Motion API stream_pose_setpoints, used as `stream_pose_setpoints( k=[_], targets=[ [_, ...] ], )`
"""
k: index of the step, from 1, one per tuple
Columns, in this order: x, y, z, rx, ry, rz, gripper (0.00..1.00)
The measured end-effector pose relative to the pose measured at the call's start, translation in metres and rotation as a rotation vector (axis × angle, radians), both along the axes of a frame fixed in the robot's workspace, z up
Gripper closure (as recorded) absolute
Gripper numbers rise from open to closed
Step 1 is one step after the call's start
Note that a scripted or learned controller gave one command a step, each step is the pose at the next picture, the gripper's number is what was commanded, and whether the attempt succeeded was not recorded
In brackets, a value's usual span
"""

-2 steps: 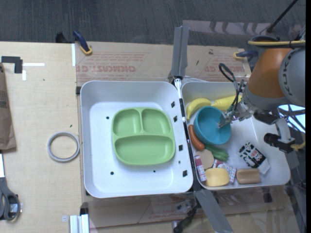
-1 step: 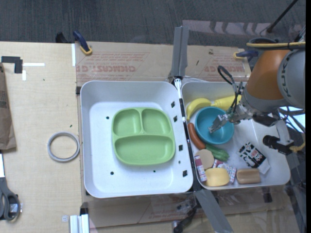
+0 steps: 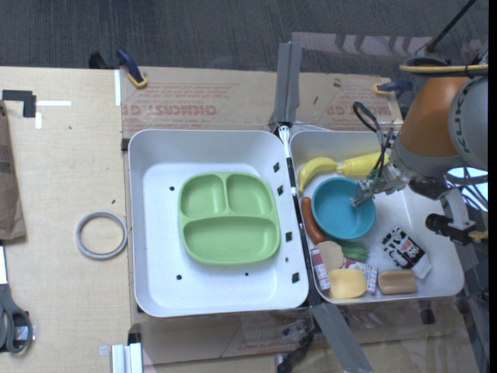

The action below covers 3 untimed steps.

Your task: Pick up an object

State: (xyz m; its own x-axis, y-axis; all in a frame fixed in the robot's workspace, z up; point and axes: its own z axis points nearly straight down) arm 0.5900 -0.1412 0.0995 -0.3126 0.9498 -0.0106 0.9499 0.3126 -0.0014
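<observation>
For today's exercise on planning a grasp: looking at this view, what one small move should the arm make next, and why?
Probably a short descent onto the blue bowl. The hand hovers at the bowl's right rim in the right bin, with nothing visibly held, and the banana lies close behind, so the rim looks the nearest graspable edge.

Dark carpet (image 3: 155, 14) beyond pale wooden bench (image 3: 62, 169)

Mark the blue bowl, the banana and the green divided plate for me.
blue bowl (image 3: 339, 210): camera view, inner floor.
banana (image 3: 316, 168): camera view, middle of its curve.
green divided plate (image 3: 229, 239): camera view, large lower compartment.
</observation>
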Motion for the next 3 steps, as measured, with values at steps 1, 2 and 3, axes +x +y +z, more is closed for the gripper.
stream_pose_setpoints(
  k=[1,2,3],
  targets=[
    [0.019,-0.004,-0.002,0.009,0.002,-0.411,1.00],
    [0.047,0.035,0.051,0.008,0.005,-0.390,1.00],
    [0.046,-0.009,0.131,0.008,0.006,-0.067,1.00]
  ],
)
